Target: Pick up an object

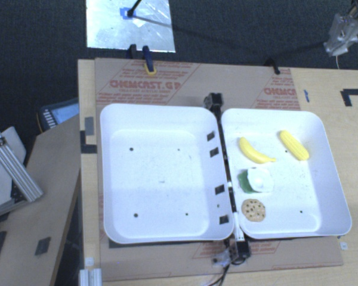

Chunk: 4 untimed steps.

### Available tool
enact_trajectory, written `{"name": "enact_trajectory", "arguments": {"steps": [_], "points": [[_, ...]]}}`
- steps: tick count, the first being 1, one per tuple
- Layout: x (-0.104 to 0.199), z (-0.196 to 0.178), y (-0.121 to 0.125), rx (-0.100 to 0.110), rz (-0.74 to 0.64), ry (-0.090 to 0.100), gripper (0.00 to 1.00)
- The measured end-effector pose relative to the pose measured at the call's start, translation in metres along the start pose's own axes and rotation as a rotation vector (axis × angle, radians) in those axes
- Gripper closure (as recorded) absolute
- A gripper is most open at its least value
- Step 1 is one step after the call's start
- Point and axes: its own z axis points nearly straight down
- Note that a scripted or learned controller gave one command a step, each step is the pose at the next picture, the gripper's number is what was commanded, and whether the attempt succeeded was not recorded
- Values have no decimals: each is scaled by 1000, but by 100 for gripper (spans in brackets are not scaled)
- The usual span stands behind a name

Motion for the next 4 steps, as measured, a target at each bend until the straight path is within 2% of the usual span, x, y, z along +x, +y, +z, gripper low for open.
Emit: {"name": "enact_trajectory", "arguments": {"steps": [1,2,3,4], "points": [[65,6,40,5,-2,3,100],[127,5,63,4,-2,4,100],[206,5,50,5,-3,6,100],[280,5,58,5,-2,5,100]]}}
